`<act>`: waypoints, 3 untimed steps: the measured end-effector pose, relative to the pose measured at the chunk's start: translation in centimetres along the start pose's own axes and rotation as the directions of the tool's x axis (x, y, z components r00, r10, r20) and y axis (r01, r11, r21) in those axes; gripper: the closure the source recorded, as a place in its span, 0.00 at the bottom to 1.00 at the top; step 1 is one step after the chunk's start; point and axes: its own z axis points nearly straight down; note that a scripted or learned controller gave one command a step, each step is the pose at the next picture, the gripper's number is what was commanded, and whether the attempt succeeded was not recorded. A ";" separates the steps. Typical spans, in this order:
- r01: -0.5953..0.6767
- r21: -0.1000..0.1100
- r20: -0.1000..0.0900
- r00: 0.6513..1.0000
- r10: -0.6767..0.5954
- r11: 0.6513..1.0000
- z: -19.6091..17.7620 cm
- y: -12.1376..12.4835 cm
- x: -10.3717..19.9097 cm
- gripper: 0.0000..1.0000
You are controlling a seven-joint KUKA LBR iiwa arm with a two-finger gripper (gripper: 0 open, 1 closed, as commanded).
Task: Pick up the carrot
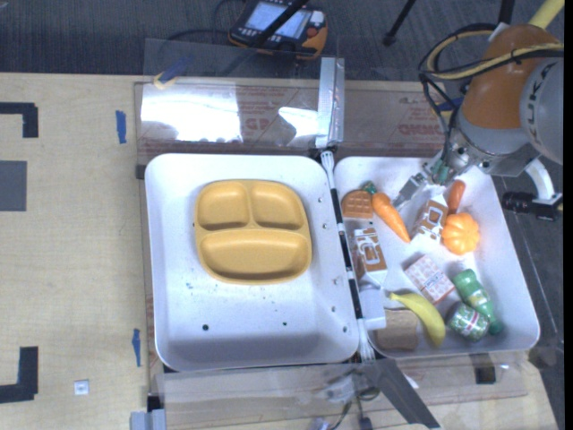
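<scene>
The carrot (390,216), orange with a green top, lies at a slant in the upper left of the right bin (519,280). My gripper (428,179) hangs just up and to the right of it, above the bin's back part, a short gap from the carrot's thick end. Its fingers stand open with nothing between them. The grey arm with its orange band (494,92) comes down from the upper right.
Around the carrot lie a brown bread slice (357,204), a small carton (431,219), a red pepper (457,193), an orange pumpkin (460,233), boxes (428,277), a banana (421,315) and a green can (471,319). The left bin (170,267) holds a yellow divided plate (253,229).
</scene>
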 end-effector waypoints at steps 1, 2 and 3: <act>0.105 0.022 -0.015 0.994 -0.105 0.994 4.2 1.9 3.5 0.00; 0.107 0.005 0.001 0.994 -0.107 0.994 2.8 2.4 3.3 1.00; 0.091 -0.004 0.007 0.996 -0.091 0.996 -5.0 0.7 2.8 1.00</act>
